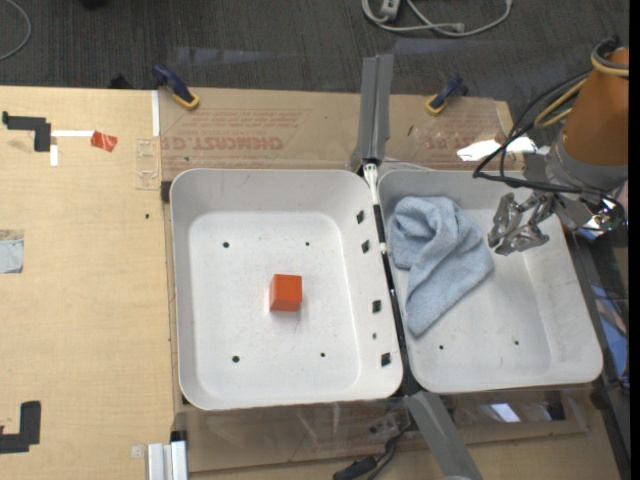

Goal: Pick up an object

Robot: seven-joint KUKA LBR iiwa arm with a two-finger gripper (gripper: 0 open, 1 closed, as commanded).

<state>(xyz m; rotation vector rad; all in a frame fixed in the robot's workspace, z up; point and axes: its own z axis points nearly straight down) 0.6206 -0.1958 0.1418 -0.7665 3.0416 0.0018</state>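
Claw poised over the right bin, beside the cloth

The claw (517,226) hung at the upper right of the right bin (560,368), nothing between its fingers; whether they were spread or pressed together could not be told. The crumpled blue-grey cloth (436,256) lay just to the claw's left in that bin, its long axis running down and leftward. The orange block (286,292) sat well apart, in the middle of the left bin (200,368), so the cloth looked the likelier pick
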